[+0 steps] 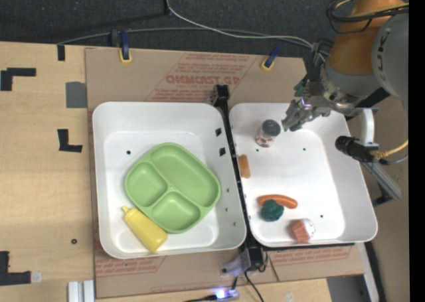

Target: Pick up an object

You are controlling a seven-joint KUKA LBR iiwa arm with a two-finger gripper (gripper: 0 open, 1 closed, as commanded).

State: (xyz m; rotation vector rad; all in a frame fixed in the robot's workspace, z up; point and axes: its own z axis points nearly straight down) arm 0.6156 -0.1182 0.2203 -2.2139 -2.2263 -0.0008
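Your view cuts the arm (372, 42) off at the right edge; you see only its orange band and grey wrist. The gripper (294, 120) is small and dark against the right bin (332, 161), at about 1 o'clock in that bin. You cannot tell whether it is released or clenched, and nothing can be made out between its tips.

Just beside the gripper, toward 8 o'clock from it, stands a small jar (267, 132) with a grey lid; whether they touch is unclear. A tan piece (244, 166) lies against the bin's left wall at 9 o'clock. At 6 o'clock you have an orange sausage (277, 200) touching a teal lump (271, 211), and an orange-and-white block (303, 229) nearby, its label too blurred to read.

In the left bin (106, 161), a green plate (172, 186) sits centrally; a yellow bottle (144, 229) lies at 7 o'clock, touching the plate's rim.
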